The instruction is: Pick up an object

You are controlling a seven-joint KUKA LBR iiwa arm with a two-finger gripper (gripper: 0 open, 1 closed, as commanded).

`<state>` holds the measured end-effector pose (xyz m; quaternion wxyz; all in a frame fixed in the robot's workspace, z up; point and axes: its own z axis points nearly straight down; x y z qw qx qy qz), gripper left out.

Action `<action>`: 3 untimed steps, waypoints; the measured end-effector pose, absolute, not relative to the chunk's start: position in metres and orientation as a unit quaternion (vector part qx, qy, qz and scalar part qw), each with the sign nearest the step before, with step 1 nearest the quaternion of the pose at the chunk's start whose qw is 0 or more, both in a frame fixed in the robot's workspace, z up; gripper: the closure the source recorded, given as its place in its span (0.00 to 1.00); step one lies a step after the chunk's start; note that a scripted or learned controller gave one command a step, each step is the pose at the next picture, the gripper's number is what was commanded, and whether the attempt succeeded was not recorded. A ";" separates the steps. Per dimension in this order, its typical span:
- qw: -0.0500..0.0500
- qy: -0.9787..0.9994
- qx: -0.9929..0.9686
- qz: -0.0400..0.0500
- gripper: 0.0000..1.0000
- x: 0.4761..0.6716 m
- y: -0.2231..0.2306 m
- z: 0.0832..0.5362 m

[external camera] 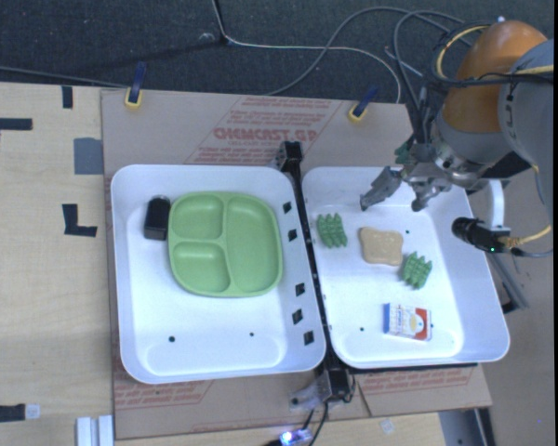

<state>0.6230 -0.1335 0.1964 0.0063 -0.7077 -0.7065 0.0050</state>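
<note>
Hovering end effector [397, 196] over the far part of the right bin [465, 337], fingers spread wide, gripping nothing; tan bread slice [381, 246] lying just toward the near rim from it, long axis running across the bin, flanked by green toy [331, 230] and second green toy [415, 269]; descending toward the slice looking likeliest

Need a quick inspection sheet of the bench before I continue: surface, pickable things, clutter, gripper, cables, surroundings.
Surface: left bin and right bin side by side on a cardboard sheet.
Job's things: right bin holds a ridged green piece, a tan slab, a second green piece and a small blue, white and red box.
Clutter: left bin holds a green divided plate and a black block.
Gripper: gripper open, over the right bin's far edge, holding nothing.
Cables: loose cables behind the bins.
Surroundings: dark carpet.
</note>
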 end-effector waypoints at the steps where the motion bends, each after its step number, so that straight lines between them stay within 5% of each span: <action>1: 0.001 -0.708 -0.706 0.001 0.00 0.626 -0.133 0.205; 3: -0.001 -0.708 -0.707 0.001 0.00 0.620 -0.137 0.091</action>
